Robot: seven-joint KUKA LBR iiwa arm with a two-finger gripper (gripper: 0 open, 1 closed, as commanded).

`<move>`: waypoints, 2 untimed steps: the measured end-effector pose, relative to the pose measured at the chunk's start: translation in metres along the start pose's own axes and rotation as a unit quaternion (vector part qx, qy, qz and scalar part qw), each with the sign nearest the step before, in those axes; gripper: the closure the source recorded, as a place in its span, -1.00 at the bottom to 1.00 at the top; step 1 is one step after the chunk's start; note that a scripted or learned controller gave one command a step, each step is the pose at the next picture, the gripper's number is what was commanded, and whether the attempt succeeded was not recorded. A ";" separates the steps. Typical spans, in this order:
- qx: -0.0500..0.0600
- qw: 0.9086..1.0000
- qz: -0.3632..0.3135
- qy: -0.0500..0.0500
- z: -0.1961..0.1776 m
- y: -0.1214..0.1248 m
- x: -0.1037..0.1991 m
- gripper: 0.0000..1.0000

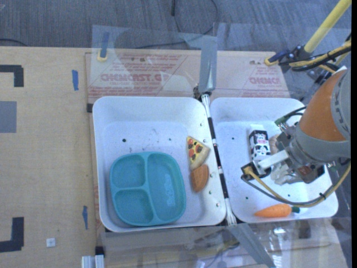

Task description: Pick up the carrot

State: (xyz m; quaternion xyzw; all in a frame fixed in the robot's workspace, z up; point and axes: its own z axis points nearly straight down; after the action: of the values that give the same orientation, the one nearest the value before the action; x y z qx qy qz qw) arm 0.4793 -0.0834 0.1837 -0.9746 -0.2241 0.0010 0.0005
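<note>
Two shallow white plastic bins sit side by side on the pale wooden worktop (pixel 44 166), seen from the overhead camera. The long orange carrot with a green stub end (pixel 273 210) is in the bin on the view's right (pixel 237 113). It lies flat along that bin's near wall, with the stub pointing to the view's right.

My fingers (pixel 285 175) hang over the same bin, just up the view from the carrot and apart from it, with nothing visibly between them. Whether they are spread or closed I cannot tell from this angle. My grey arm with its orange band (pixel 329 110) comes in up and to the right of the carrot.

A small black-and-white carton (pixel 257 142) stands up and slightly left of the carrot, in the same bin.

Across the seam, left of the carrot, the other bin (pixel 111 109) holds three things. A toy pizza slice (pixel 196 151) and, just below it, a brownish-orange bread-like piece (pixel 199 177) lie against the wall nearest the carrot. A teal three-compartment plastic plate (pixel 148 190) lies farther left.
</note>
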 end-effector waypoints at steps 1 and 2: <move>0.002 0.992 0.125 -0.001 0.053 0.037 -0.019 1.00; -0.001 0.997 0.073 0.003 0.095 0.012 -0.005 1.00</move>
State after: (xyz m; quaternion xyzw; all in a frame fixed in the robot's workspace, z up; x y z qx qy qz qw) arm 0.4799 -0.0958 0.0885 -0.9883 -0.1522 -0.0017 -0.0001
